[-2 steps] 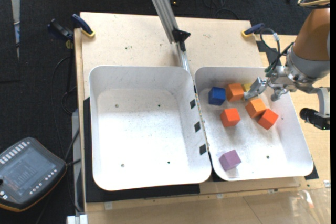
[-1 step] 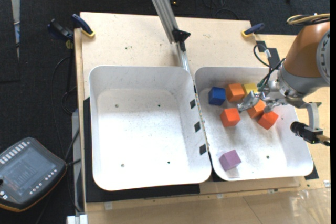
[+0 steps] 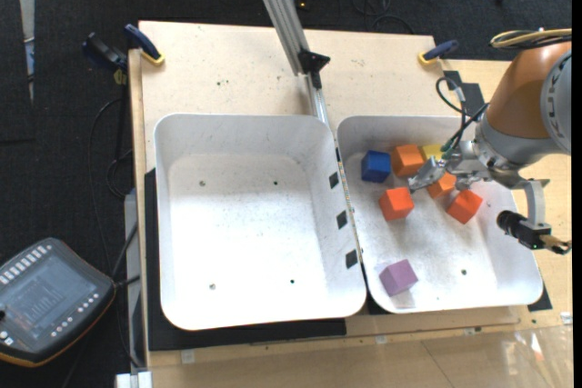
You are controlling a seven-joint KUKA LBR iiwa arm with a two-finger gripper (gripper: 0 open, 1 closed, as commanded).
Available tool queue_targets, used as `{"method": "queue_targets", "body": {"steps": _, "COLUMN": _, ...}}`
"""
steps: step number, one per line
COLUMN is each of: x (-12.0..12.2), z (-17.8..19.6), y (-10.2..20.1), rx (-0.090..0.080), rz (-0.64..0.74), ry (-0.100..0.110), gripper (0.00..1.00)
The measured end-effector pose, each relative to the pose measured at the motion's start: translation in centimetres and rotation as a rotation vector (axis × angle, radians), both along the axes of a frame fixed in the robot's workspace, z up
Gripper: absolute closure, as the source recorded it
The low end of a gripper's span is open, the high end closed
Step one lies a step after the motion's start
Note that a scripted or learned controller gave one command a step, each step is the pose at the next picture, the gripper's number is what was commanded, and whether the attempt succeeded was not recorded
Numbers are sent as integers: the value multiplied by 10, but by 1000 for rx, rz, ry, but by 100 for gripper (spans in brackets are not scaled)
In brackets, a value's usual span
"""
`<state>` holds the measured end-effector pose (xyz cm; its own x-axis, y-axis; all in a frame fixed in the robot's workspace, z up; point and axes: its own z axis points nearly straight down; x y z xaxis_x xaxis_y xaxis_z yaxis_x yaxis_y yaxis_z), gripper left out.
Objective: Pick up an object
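Camera view: the gripper (image 3: 435, 175) is seen low among the blocks in the right bin (image 3: 509, 286), its jaws spread and nothing seen gripped between them. A small orange block (image 3: 441, 186) sits just at the fingertips, an orange cube (image 3: 396, 203) beyond them, a blue cube (image 3: 376, 165) further out.

You've got six blocks in the right bin (image 3: 509, 286). Blue cube (image 3: 376, 165) far-left, orange cube (image 3: 408, 159) just right of it, a yellow one (image 3: 431, 151) partly hidden beyond. Orange-red cube (image 3: 396, 203) mid-bin, tilted. Another orange-red cube (image 3: 465, 205) to its right, small orange piece (image 3: 443, 185) between them. Purple cube (image 3: 398, 276) alone, near side.
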<state>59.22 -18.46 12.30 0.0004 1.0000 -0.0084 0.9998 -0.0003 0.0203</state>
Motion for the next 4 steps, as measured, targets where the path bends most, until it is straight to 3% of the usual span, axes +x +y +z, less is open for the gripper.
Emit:
{"method": "queue_targets", "body": {"steps": 1, "x": 0, "z": 8, "y": -1, "rx": -3, "rz": -1, "ry": -2, "gripper": 100}}
{"method": "queue_targets", "body": {"steps": 2, "x": -4, "z": 55, "y": 4, "rx": 7, "rz": 2, "ry": 15, "gripper": 100}}
{"method": "queue_targets", "body": {"steps": 4, "x": 2, "z": 131, "y": 2, "rx": 6, "rz": 3, "ry": 15, "gripper": 100}}
